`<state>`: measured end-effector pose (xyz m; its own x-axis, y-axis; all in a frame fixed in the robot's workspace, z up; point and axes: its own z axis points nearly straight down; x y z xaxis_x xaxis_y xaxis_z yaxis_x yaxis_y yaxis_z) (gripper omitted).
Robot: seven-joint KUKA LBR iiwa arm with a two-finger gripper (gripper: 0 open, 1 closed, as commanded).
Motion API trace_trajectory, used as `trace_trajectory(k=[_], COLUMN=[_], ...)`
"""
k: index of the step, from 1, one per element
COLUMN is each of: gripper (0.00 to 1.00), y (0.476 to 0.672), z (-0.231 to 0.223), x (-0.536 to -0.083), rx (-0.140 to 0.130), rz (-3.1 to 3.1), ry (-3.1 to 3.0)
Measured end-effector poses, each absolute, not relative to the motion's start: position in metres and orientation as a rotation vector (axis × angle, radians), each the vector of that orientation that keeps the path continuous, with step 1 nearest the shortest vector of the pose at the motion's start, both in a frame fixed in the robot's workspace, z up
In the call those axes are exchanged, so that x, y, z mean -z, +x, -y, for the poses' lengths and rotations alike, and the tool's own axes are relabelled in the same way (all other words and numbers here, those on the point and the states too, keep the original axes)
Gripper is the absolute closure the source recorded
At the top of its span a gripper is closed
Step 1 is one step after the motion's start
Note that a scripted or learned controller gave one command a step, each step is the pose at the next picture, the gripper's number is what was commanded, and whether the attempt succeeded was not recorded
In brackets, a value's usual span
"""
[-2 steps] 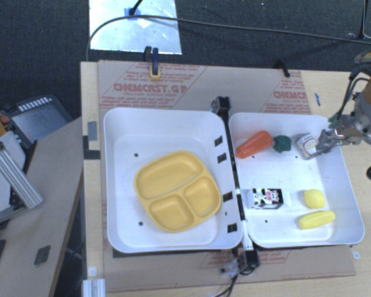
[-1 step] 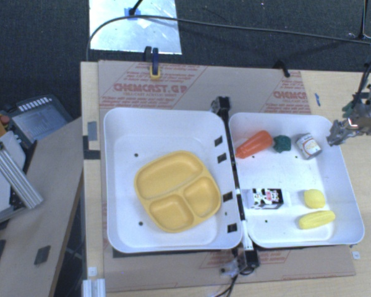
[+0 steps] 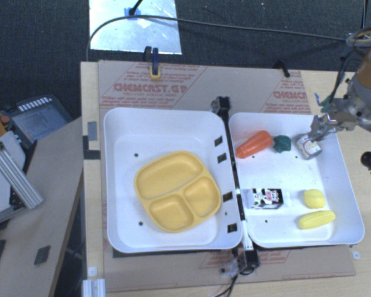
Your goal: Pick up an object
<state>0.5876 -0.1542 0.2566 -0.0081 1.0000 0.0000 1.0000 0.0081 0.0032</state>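
The right bin holds an orange toy carrot with a green top, a small silver-white object, a black-and-white carton, a yellow lemon and a yellow corn cob. My gripper hangs over the bin's far right corner, just above the silver-white object and touching or nearly touching it. The fingers look close together, and I cannot see whether they grip that object.
The left bin holds a yellow three-compartment plate. A black divider with clips runs between the bins. Cables cross the bench's far side, and a blue-and-yellow clamp sits at the back edge.
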Motion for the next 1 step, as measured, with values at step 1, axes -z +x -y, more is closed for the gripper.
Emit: trace_trajectory(k=[1], gripper=[1.00], y=[0.5935], z=[0.0980], x=[-0.2615], rx=[-0.004], rz=[-2.231], ry=[2.209])
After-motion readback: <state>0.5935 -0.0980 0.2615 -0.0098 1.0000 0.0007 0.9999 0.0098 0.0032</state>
